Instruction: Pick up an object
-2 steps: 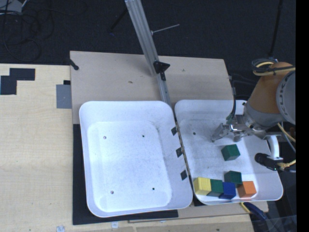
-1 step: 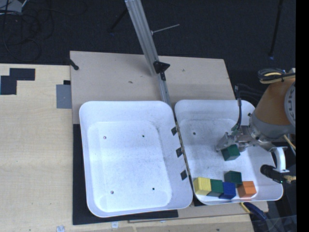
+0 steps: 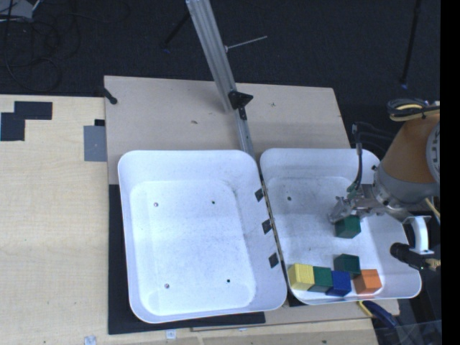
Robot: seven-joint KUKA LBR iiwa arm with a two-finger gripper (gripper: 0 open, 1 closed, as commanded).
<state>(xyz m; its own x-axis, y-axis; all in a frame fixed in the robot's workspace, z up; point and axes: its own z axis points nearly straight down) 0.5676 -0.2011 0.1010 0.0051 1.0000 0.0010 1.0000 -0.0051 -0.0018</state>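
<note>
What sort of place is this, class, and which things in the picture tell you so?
Probably a robotics lab test bench: a robot arm reaches over two white bins, small coloured blocks lie in one, and cables trail across the dark floor.

Even overhead light; white bins (image 3: pixel 190 171) bright, mild glare. Background dark. Soft shadows. Image slightly soft, low resolution.

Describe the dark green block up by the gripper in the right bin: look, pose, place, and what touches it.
The dark green block is a small, matte, solid-coloured cube seen slightly tilted. It sits in the right bin, directly below the gripper, apart from the cluster of blocks at the near edge. The grey fingers meet its top; whether it is lifted off the floor or resting there cannot be told.
</note>
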